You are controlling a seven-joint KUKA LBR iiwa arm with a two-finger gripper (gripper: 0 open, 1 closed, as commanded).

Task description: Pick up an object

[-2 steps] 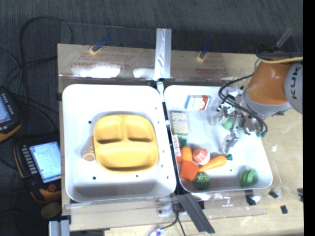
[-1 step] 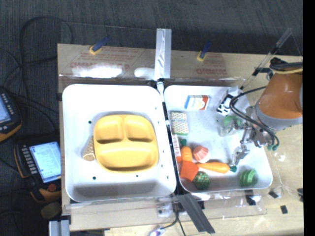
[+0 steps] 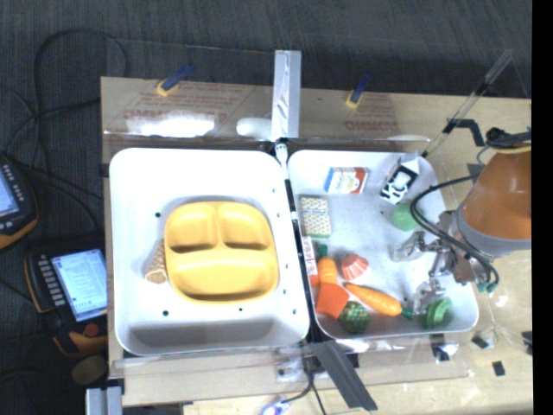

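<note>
The pincer (image 3: 429,277) hangs low in the right bin (image 3: 377,164), near its right wall; whether its fingers are open or closed cannot be told. Just below it lies a green round piece (image 3: 437,311), and to its left a toy carrot (image 3: 375,299), a green bumpy toy (image 3: 354,316), an orange block (image 3: 330,299) and a pink toy (image 3: 353,266). Farther up lie a patterned card (image 3: 314,215), a small carton (image 3: 346,180) and a black-and-white item (image 3: 398,184). The left bin (image 3: 130,232) holds a yellow divided tray (image 3: 221,249) with a waffle cone (image 3: 156,263) beside it.
</note>
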